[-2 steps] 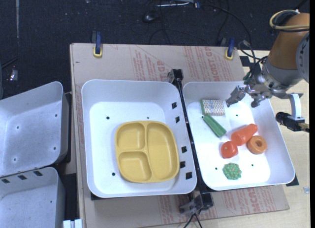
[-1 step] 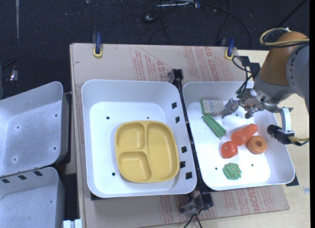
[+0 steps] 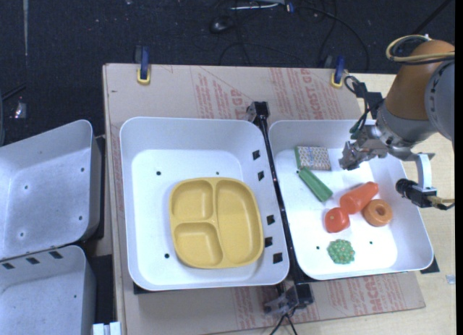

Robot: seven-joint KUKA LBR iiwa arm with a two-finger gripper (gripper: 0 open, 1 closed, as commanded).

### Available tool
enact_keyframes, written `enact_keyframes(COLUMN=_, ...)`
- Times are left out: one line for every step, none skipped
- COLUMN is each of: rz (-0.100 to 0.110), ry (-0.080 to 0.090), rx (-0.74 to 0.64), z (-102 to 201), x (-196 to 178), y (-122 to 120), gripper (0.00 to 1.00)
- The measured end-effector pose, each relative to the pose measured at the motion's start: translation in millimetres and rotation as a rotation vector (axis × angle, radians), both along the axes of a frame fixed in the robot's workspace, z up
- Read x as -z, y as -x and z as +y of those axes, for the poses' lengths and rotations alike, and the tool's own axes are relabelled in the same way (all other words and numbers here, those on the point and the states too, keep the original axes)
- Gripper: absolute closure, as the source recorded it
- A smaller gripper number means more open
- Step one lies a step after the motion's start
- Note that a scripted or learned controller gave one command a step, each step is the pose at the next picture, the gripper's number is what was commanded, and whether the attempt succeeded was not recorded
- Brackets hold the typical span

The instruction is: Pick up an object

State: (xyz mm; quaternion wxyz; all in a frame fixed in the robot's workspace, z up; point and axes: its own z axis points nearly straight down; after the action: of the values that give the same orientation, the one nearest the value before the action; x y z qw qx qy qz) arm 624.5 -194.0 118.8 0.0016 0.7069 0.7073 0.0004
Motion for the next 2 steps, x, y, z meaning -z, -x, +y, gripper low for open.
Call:
enact_keyframes(rz=-0.004, ry=0.001, rx=0.001, z=-9.0, x=-50.0, y=-5.2, gripper=1.00)
enact_keyframes(rz=-0.005, ry=0.002, rx=-0.002, z=-9.2, x=-104.4, y=-7.1, gripper=1.00)
